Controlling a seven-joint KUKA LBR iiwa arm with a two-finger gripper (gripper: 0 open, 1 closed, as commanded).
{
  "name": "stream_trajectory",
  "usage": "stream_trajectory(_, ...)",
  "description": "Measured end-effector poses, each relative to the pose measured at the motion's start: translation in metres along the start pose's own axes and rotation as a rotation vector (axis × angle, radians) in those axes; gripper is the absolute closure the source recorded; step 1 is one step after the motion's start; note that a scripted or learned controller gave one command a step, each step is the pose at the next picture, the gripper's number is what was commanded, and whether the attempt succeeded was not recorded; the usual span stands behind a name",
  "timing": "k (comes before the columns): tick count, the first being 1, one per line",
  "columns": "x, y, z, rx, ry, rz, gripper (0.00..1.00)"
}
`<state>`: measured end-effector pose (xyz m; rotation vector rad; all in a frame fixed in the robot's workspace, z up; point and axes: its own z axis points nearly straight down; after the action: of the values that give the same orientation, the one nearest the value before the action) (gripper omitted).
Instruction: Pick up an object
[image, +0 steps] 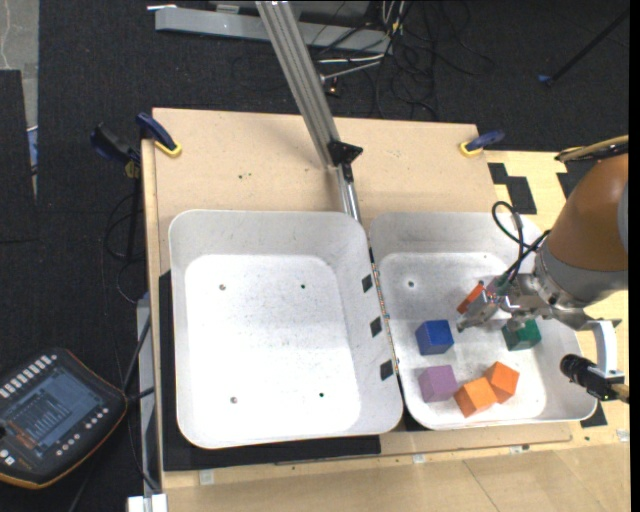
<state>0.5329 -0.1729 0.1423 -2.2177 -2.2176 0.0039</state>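
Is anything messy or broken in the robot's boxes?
Nothing looks broken or spilled. The blue block, purple block, two orange blocks and green block all lie loose in the right bin, turned at different angles. The hand is low in that bin, among the blocks.

My bench (260, 150), a pale board carrying two white bins.

The left bin (190, 250) and the right bin (400, 275) sit side by side on my board, their inner rims touching along the middle, both pushed toward the near edge. Bare board stretches across the far side, lightly speckled with dark spots. A blue clamp (155, 130) with a yellow tip bites the far left corner, and another clamp (482, 143) grips the far edge toward the right. A slanted metal pole (305, 85) comes down to meet the board just beyond the bins' shared rim.
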Motion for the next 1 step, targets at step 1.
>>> stream_trajectory(1, 0.0001, 0.0004, 0.0491, -0.005, -0.003, 0.0, 0.0)
